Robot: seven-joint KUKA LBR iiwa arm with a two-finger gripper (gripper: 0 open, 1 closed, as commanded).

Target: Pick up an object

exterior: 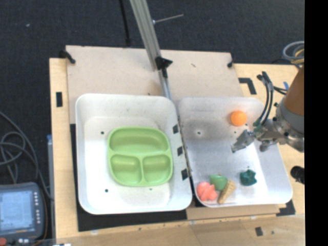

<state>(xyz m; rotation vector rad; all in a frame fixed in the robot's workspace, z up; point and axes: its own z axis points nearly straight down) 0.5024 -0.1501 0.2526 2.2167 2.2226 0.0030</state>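
The right bin [205, 111] holds several small objects. An orange ball [238, 118] lies near its far right side. Along the near edge sit a pink toy [206, 190], a light green toy [219, 181], a tan cone-like piece [227, 192] and a dark green toy [248, 177]. My gripper [251, 143] hovers over the right bin's right half, just below the ball and above the dark green toy. It stands open, and nothing sits between its fingers [239, 144].
The left bin [92, 122] holds a light green divided plate [139, 155]. A slanted metal pole [146, 24] rises behind the seam between the bins. Black cables [266, 88] hang by the arm at the right.
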